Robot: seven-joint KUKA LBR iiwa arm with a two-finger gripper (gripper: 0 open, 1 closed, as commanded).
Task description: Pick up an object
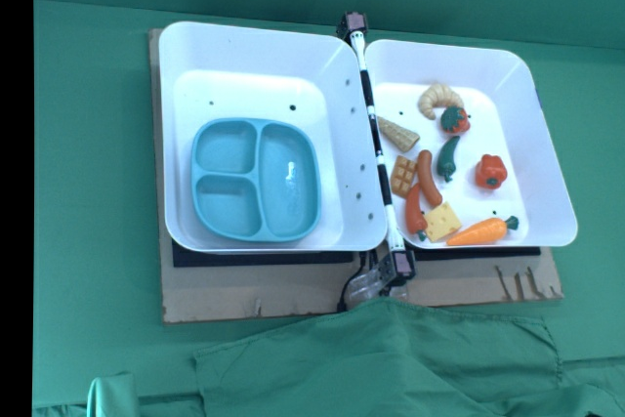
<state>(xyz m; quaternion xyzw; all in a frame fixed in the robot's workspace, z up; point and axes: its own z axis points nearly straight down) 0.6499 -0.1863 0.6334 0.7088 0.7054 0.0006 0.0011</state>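
Note:
The right white bin holds several toy foods. A tan croissant lies at its back, with a red tomato just beside it. A dark green pepper and a red bell pepper sit mid-bin. An orange carrot and a yellow cheese wedge lie at the front. Two sausages, a waffle and a tan cone lie along the left wall.
The left white bin holds a blue divided plate. A black-and-white rod runs between the bins. Both stand on a cardboard sheet. Green cloth bunches up at the front.

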